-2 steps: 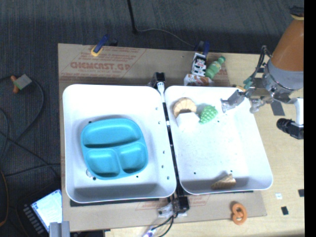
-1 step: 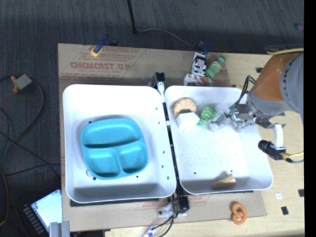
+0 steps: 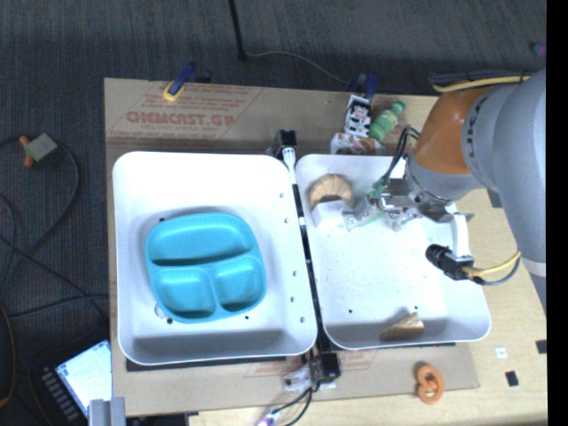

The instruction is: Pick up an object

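Cardboard surface [image 3: 177, 118], two bins. End effector [image 3: 377, 209] near croissant [image 3: 328, 189] at nine o'clock; grip state unclear. Best centred before closing.

Two bins side by side on bench [image 3: 177, 114]. In left bin [image 3: 133, 185]: compartment tray [image 3: 206, 264], centred. In right bin [image 3: 390, 282]: croissant [image 3: 329, 188] at 10 o'clock, gripper [image 3: 373, 209] just beside it at its 3 o'clock, wedge-shaped piece [image 3: 404, 328] at 6 o'clock against the wall.

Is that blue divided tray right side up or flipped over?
Right side up. The blue divided tray in the left bin shows its three recessed compartments facing the camera, one long one above two smaller ones.
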Motion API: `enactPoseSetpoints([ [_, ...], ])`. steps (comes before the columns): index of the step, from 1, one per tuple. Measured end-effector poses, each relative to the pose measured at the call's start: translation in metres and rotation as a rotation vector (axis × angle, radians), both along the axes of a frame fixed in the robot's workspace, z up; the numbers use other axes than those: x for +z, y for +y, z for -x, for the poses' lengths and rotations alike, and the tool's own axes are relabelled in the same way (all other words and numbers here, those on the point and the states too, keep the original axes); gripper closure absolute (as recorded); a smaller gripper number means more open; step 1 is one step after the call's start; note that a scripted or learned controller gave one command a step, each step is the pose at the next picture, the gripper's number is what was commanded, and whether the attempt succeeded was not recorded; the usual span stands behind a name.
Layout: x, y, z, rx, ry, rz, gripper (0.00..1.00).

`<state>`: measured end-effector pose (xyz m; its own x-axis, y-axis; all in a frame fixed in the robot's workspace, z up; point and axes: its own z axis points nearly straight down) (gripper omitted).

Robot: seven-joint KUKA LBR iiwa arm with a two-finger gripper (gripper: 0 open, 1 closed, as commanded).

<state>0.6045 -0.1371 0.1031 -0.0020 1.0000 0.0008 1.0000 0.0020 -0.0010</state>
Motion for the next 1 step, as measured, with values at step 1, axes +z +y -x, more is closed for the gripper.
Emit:
enactPoseSetpoints([
  [1, 0.0101, -0.0006, -0.0001, 0.0, 0.0, 0.001, 1.0],
])
